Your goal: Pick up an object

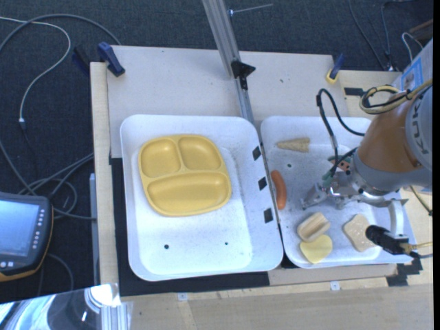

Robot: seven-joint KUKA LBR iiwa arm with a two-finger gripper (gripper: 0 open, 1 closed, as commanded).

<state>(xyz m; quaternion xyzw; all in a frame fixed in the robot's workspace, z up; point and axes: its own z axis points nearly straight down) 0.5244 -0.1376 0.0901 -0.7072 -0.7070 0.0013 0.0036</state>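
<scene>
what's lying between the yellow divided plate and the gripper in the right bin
The orange sausage, by the right bin's left wall, between yellow plate and gripper, in the camera view.

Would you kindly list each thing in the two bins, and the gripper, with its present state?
Yellow three-compartment plastic plate: flat in the left white bin, nothing in it.
Orange sausage-shaped toy: lying at the right white bin's left wall.
Tan cone-shaped piece: lying on its side.
Tan bread-roll piece: lying flat.
Yellow heart-shaped piece: lying flat.
Tan toast-shaped piece: lying flat.
Gripper: low in the right bin, holding nothing visible.
</scene>
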